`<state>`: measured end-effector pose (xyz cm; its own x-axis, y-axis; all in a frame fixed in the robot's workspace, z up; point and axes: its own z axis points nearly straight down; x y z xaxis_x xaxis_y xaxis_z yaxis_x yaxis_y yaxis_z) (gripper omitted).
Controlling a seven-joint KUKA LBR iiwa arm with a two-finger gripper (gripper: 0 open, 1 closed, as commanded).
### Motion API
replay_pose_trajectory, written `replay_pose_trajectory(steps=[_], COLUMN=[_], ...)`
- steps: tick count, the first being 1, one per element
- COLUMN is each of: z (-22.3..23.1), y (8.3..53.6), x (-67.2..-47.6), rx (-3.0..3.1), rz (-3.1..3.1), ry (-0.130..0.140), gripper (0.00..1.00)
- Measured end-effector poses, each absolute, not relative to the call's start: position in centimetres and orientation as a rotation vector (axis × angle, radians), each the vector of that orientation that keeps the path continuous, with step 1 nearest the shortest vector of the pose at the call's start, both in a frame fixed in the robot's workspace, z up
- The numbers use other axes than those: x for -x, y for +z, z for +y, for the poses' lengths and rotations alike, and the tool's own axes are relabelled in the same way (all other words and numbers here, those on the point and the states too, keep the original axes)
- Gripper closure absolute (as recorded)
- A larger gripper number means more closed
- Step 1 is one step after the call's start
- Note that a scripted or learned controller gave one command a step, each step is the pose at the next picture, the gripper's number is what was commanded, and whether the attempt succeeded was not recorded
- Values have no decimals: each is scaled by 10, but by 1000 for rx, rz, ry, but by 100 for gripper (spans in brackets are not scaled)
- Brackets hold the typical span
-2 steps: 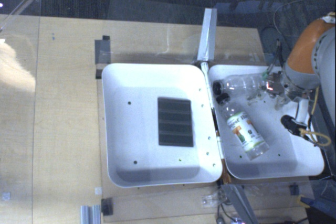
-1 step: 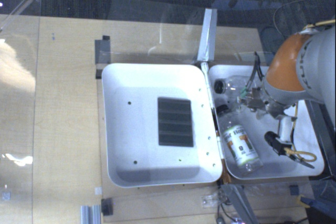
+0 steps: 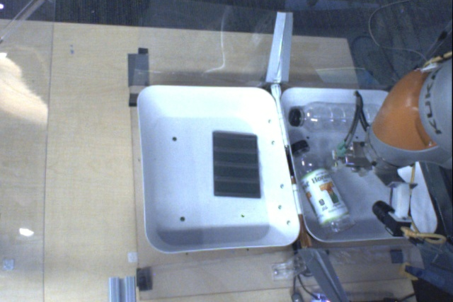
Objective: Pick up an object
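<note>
Labelled bottle [image 3: 323, 196] lies flat, cap toward the far-left.

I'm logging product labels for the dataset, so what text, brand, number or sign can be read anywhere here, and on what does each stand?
No text here reads clearly enough to quote.
Labelled bottle in the right bin: white label with orange and green print, too blurred to read.
Clear bottle at that bin's far side: no legible print.
Left bin with its dark ribbed rectangle: no lettering visible.
</note>
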<state>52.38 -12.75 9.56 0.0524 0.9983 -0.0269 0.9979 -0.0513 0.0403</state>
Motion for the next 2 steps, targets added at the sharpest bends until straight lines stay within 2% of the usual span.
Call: replay_pose_trajectory(steps=[1,2], z=[-179,-183], y=[102,83], x=[-613,-644], rx=[-2111,-2071], rz=[2328,2468], ry=[-1,-92], gripper=[0,0])
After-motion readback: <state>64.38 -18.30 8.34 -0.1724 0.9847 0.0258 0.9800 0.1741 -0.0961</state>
